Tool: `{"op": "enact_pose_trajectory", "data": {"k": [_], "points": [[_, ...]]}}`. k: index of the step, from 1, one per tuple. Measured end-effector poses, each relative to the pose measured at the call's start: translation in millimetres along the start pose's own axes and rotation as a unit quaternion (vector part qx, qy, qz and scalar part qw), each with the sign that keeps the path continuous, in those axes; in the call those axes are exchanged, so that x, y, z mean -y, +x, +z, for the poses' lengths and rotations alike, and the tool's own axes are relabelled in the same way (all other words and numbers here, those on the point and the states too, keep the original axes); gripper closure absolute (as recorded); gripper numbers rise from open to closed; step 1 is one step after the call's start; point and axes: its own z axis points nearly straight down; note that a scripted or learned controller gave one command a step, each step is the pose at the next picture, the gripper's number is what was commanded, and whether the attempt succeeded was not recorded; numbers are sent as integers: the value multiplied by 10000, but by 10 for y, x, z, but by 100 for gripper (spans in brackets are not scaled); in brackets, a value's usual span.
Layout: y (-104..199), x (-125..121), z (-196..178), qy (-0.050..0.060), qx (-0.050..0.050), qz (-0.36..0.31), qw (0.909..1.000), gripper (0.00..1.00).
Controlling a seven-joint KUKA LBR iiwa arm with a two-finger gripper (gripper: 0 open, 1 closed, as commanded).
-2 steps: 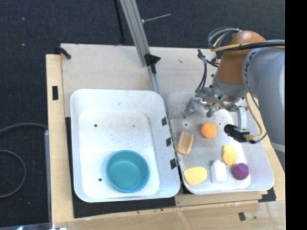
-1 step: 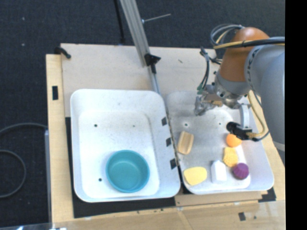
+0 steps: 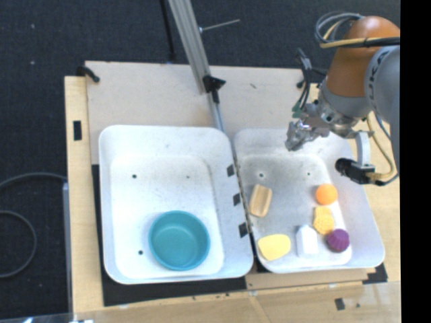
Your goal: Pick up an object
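Nearest you, a pale yellow rounded block [image 3: 274,246] lies at the right bin's [image 3: 296,268] front edge, touching a small white block [image 3: 306,240]. Your gripper [image 3: 297,137] hovers over the far rim, well apart from both; finger state I cannot tell. A descent there could catch two crowded pieces, or only rim.

The grey KUKA arm with its orange band [image 3: 355,59] reaches in from the right of the camera view, its upper body bent down and leftward toward the wrist. Black and pale cables loop above the orange section and trail down its right side. At the end, the small metallic two-finger gripper [image 3: 297,138] points down and to the left, hanging low, nothing visibly between its tips
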Motion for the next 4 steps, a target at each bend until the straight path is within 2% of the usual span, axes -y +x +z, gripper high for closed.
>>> {"op": "enact_pose_trajectory", "data": {"k": [1, 2, 4], "points": [[3, 30, -453, 8, -5, -18, 10000, 100], [-13, 20, -705, 16, -6, -19, 10000, 100], [924, 144, -808, 37, -15, -46, 10000, 100]]}}
